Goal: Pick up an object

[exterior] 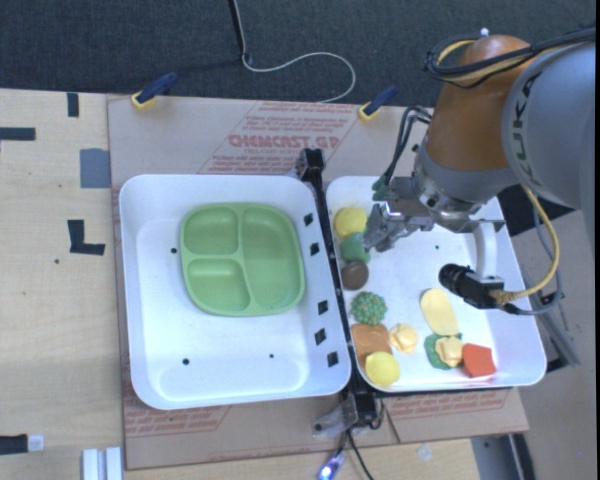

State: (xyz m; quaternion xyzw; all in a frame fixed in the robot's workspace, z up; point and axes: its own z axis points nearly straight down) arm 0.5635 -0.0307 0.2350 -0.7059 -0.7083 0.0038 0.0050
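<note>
Cardboard covers the worktop, and on it sit two shallow white bins: the left bin holds a green sectioned plastic tray, the right bin a scatter of small toy foods. The gripper hangs low over the right bin's left edge, just beside a round yellow toy and a green piece. Judging by this, the approach is under way; next comes a clean descent onto one piece.

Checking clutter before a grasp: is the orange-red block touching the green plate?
Apart. The camera view shows the orange-red block in the right bin's near corner and the green plate in the left bin, divider between them.
</note>
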